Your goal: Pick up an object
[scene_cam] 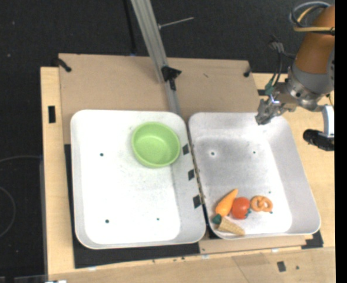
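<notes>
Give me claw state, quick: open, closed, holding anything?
Claw: cannot be told from this view. Nothing visible in it; it hangs over the right bin's far corner.

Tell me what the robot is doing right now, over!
Gripper above right bin's far corner, holding nothing seen. Carrot, tomato, pretzel, cone clustered at near edge. Green bowl in left bin. Path clear.

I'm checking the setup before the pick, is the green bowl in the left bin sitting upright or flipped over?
Upright. The green bowl shows its open hollow and rim facing up toward the camera, resting in the left bin.
</notes>
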Robot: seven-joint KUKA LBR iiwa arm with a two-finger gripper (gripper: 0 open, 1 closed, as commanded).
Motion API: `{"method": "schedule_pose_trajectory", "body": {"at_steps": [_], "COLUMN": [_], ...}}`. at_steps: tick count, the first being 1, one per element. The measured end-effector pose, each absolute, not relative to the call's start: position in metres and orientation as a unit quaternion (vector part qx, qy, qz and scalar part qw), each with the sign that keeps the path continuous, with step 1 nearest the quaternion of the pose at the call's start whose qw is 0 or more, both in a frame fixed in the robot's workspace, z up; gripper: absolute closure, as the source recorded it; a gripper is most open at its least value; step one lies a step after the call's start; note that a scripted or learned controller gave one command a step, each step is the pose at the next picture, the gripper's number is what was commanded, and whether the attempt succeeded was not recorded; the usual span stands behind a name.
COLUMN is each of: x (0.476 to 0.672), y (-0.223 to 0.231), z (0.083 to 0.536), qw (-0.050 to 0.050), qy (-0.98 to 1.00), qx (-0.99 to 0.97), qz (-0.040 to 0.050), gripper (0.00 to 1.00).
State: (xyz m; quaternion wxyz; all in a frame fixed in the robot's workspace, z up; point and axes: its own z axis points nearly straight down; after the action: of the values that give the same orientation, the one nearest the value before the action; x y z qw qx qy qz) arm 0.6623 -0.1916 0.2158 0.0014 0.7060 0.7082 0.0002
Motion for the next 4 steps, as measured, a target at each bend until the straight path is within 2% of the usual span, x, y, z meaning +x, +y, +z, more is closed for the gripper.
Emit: {"method": "schedule_pose_trajectory", "body": {"at_steps": [1, 2, 4], "x": [0.663, 0.649, 0.626], "y": [-0.193, -0.134, -0.045], "z": [0.256, 0.26, 0.258], "qw": [0.003, 0.0, 0.0], "qy": [0.709, 0.709, 0.709], "qx": [0.705, 0.705, 0.705], "qz": [0.0016, 0.0004, 0.0], "gripper": [1.0, 1.0, 1.0]}}
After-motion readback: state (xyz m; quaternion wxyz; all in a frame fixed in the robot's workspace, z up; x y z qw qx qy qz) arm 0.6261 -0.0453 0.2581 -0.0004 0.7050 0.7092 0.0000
